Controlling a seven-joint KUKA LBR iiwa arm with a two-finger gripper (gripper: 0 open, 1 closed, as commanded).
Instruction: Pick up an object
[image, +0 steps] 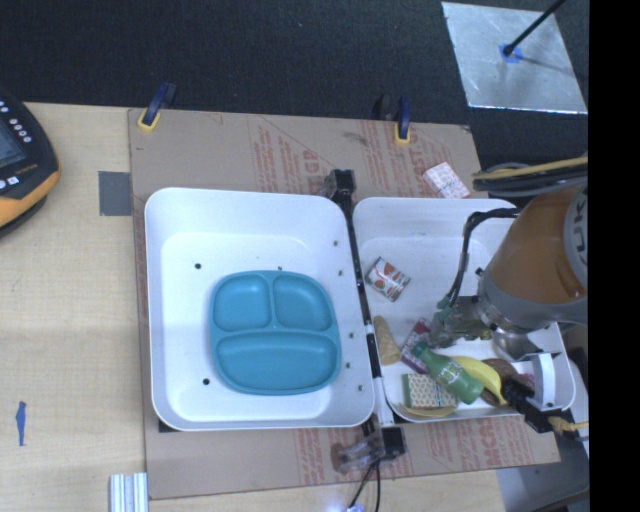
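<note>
At the far left of the desk (70, 330), well apart from everything the task concerns, an orange-and-black handheld device (20, 160) is seen lying. Right of it sits the left bin (180, 225), in which a blue divided plate (274, 332) rests flat near the middle, with bare white floor all round it and no wall crowding it. Past the shared rims lies the right bin (420, 225), and here the candidates for picking are gathered: a small red-and-white can (388, 279) lies alone toward that bin's left wall, while below it, against the near rim, a green bottle (450, 372), a yellow banana (484, 375) and a tan cracker-like piece (428, 392) are packed touching one another. The gripper (462, 322) is seen low over that cluster, just above the green bottle, at the end of the grey arm (535, 265) that covers the bin's right side. How wide the jaws stand cannot be told, since the gripper is dark and overlaps the clutter, and nothing can be seen held in them. The step in hand is judged to be the descent onto an object in the near pile, with lifting not yet begun. A clean closure on one item would be called for next, and the bottle's tilt against the banana could let it slip or drag its neighbour. Little room is left between the pile and the near rim; open floor is offered at the bin's far end, beyond the can.
</note>
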